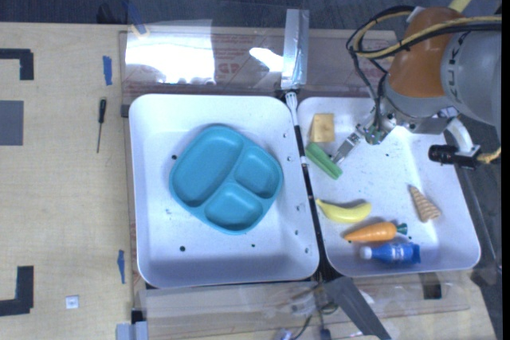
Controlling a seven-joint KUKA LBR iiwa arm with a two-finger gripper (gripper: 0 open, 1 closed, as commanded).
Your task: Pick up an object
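The arm appears to be at the approach step: the gripper (348, 146) hangs low in the right bin (446, 251), just beside the green block (323, 160) near that bin's left wall. Whether its jaws are spread or pressed together cannot be told, and nothing shows between them. The next move likely calls for centring over the block before closing.

counted on bench: two white bins, left bin (151, 195) and right bin (446, 195). in left bin: one blue divided plate (226, 178) (three compartments). in right bin: six loose items, namely one tan block (322, 127), one green stick (322, 160), one banana (344, 210), one carrot (371, 232), one blue bottle (392, 253), one ice-cream cone (425, 203). on bench left of bins: one screwdriver (100, 123). one arm, one gripper (351, 144).
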